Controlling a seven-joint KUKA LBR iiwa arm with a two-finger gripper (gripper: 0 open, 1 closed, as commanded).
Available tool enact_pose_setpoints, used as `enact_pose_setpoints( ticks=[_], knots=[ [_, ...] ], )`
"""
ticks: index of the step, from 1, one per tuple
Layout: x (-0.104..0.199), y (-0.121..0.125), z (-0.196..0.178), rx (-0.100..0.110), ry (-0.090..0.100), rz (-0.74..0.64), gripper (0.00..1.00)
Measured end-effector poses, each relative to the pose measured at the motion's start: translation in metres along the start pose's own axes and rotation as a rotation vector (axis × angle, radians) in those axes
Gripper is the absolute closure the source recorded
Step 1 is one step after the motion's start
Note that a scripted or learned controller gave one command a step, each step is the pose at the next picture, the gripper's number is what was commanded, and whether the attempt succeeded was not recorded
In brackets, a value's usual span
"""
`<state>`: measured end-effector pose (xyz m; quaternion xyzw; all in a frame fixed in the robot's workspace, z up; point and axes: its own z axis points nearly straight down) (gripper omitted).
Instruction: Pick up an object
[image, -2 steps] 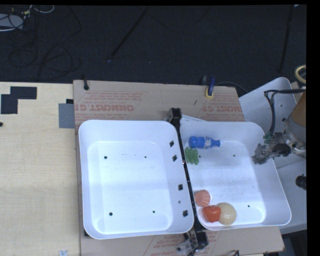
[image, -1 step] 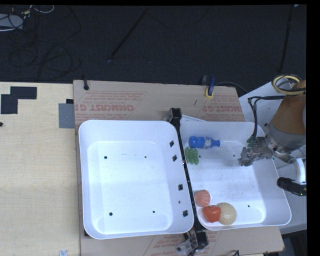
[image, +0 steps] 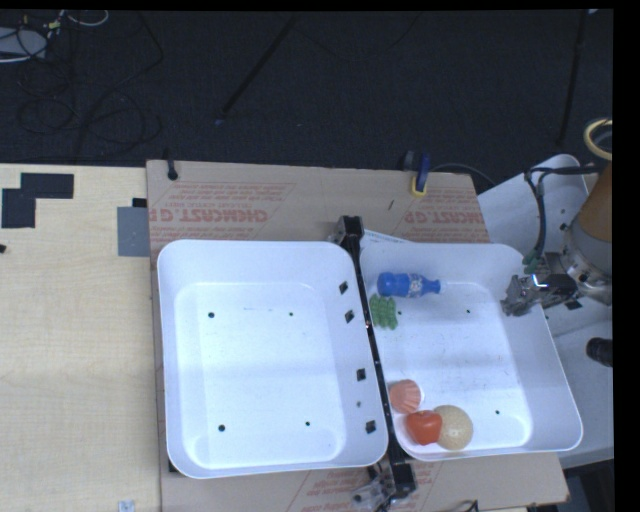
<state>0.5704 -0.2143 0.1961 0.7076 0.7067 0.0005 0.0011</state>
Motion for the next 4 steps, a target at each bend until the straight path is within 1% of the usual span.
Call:
enact_pose_setpoints(
  ticks=[1,2,3,4],
  knots=[
    [0.003,0.017,0.095,0.008,0.002,-0.006,1.0],
    [-0.001,-0.005,0.001,-0.003,-0.001,0.001,1.0],
    [0.003,0.022,0.099,0.01,0.004,-0.005,1.0],
    [0.0,0.001,0.017,0.0,0.0,0.001,1.0]
  ],
)
